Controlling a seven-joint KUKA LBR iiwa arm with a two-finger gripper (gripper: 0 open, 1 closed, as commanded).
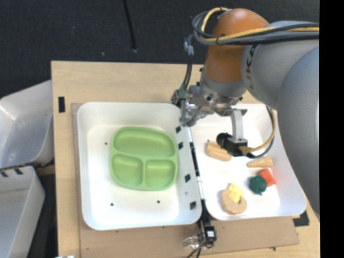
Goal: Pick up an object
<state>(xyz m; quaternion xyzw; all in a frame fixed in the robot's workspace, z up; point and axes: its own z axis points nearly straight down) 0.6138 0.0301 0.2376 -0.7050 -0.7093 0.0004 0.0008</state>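
Observation:
My gripper (212, 127) hangs over the back of the right bin (287, 198), open, with nothing between its fingers. One finger (185, 115) is near the divider between the bins; the other finger (238, 135) ends just above a tan bread-like piece (217, 152). Further right lie a pale cone-shaped piece (260, 162), a small orange piece (269, 177) and a dark green lump (258, 185). A yellow item on a tan round piece (234, 199) sits near the bin's front.
The left bin (91, 208) holds a green divided plate (144, 157). The arm's orange band (234, 42) and grey body cover the right bin's back right corner. The wooden bench (64, 85) surrounds both bins.

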